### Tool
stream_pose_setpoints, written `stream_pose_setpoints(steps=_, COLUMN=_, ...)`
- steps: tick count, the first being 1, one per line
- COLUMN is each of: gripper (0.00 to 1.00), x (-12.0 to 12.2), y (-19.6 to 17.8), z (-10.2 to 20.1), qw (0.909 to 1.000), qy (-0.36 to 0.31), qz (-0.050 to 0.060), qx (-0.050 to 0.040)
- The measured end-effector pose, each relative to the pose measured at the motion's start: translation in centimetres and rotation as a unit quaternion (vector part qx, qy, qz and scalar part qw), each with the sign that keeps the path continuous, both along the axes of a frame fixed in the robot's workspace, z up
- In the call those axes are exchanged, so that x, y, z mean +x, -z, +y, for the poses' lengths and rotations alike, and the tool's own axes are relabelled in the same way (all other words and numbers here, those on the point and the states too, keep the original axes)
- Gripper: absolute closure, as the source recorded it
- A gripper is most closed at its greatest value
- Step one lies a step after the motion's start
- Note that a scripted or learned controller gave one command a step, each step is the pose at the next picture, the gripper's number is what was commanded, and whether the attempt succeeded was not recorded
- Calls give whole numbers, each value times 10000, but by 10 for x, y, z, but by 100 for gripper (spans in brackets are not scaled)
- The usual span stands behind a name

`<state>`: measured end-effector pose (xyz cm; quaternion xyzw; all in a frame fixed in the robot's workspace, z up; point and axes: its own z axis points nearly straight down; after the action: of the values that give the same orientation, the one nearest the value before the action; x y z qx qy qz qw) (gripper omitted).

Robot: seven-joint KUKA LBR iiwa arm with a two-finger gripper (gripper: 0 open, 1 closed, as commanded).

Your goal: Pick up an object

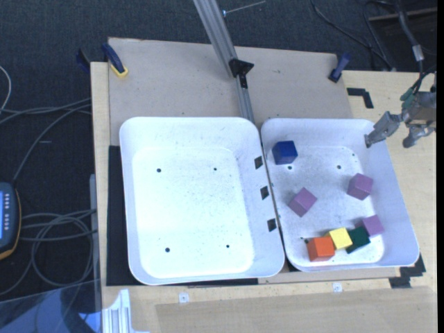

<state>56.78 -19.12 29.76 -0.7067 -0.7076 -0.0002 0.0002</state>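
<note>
1. End effector hovers spread open and empty over the right bin's far right rim.
2. Nearest purple cube lies below it; the approach step apparently calls for descending leftward.
3. Other cubes cluster nearer the front edge.

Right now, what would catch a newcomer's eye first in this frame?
The coloured blocks in the right bin: a blue cube near its top left, and orange, yellow and green ones packed along the bottom. The hand hovers at that bin's upper right edge.
</note>
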Motion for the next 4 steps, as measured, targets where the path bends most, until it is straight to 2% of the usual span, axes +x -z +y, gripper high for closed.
stream_pose_setpoints(steps=1, gripper=0, x=0, y=0, z=0, qw=10000, qy=-1, qz=-1, qx=1)
stream_pose_setpoints(steps=3, gripper=0, x=9, y=118, z=-2, qw=10000, qy=3, qz=35, qx=8)
stream_pose_setpoints(steps=4, gripper=0, x=9, y=163, z=-8, qw=10000, qy=7, qz=27, qx=6)
